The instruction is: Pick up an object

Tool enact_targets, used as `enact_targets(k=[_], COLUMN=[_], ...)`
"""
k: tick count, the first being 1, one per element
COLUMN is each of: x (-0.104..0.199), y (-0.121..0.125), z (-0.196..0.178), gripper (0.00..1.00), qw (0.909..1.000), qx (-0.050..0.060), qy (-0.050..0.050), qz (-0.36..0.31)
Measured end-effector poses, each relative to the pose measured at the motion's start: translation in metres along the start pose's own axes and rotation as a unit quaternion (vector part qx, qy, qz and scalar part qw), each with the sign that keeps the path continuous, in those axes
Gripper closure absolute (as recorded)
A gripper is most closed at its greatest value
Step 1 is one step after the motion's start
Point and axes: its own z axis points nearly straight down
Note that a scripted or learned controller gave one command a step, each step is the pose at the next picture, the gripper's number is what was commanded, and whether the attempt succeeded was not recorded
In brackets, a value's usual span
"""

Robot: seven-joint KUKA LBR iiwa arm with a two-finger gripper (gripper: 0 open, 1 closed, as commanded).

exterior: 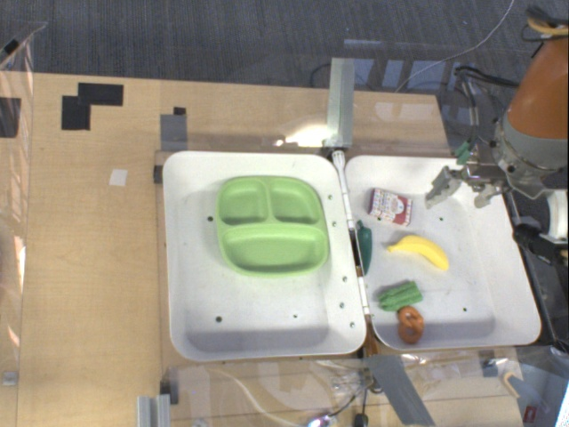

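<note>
Brownish fruit (410,323) lies well below the open, empty tool (463,189), banana (420,252) between.

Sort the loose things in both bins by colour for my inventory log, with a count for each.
Green: 3, the divided plate, the bumpy vegetable, the dark pepper-like piece
Yellow: 1, the banana
Red and white: 1, the small carton
Brown: 1, the roundish piece
Total: 6

Green divided plate (270,224) sitting mid left bin (191,327), right bin (498,318) alongside, both on the wooden table (89,265), black markers (89,103) at its far-left corner
</note>
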Motion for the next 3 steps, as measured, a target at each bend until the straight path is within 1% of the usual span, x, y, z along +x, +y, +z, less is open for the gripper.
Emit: enact_targets(k=[1, 2, 3], x=[-0.017, -0.009, -0.037], y=[-0.010, -0.039, -0.025], z=[0.102, 0.149, 0.151], gripper=[0.00, 0.00, 0.00], qw=[0.9999, 0.9988, 0.9997], qx=[0.001, 0.000, -0.006], qy=[0.000, 0.000, 0.000], qz=[0.015, 0.049, 0.024])
